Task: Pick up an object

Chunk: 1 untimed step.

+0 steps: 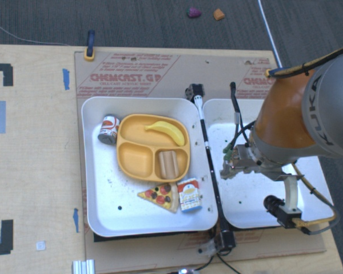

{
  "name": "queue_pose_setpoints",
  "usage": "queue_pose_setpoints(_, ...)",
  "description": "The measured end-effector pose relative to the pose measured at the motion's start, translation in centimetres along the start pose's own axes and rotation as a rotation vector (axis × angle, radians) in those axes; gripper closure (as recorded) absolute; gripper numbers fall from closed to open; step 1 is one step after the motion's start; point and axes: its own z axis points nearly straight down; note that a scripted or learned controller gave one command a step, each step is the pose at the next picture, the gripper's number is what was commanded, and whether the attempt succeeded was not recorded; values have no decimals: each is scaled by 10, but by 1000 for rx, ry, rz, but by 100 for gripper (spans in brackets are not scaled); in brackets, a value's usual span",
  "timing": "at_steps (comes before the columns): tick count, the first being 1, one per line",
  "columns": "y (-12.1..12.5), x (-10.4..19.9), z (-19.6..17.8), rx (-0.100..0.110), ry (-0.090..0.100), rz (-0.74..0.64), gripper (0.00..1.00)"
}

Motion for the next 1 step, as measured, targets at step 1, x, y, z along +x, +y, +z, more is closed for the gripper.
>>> queue_pose_setpoints(1, -1, -68, 10, 1, -2, 2, 100)
